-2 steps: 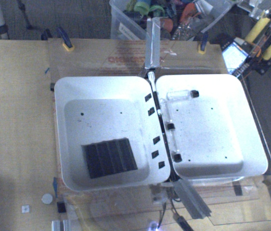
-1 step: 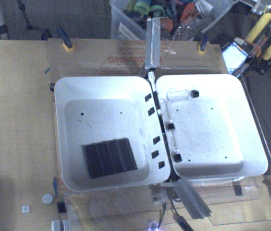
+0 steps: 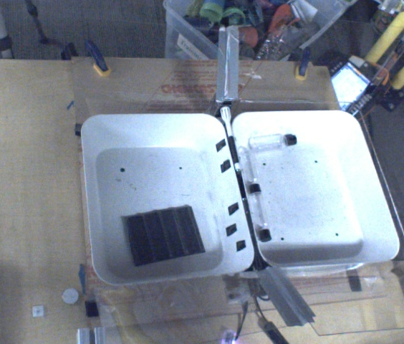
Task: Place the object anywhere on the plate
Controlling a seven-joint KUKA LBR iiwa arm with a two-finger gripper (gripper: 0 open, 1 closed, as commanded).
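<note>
Tabletop [image 3: 16, 156]: pale wood, bearing two shallow white bins side by side.

Small round white disc [image 3: 69, 295]: on the tabletop, near the left bin's lower left corner.

Blue clamp [image 3: 99, 61]: at the tabletop's far edge, above the left bin.

Left bin [image 3: 98, 131]: holds one dark ribbed rectangular plate [image 3: 163, 235], lying flat in the near part of the floor, slightly skewed.

Row of black tabs [image 3: 231, 187]: along the seam where the two bins meet.

Metal bar [image 3: 227, 59]: running back from the seam toward a clear tub of coloured items [image 3: 259, 9].

Right bin [image 3: 345, 192]: holds a clear tube with a black cap [image 3: 272, 141], lying on its side near the far left corner, well apart from the plate. A second clear tube with black ends [image 3: 258, 210] lies along the bin's left wall.

Claw: how far open it is, and what it has hold of, cannot be told.
</note>
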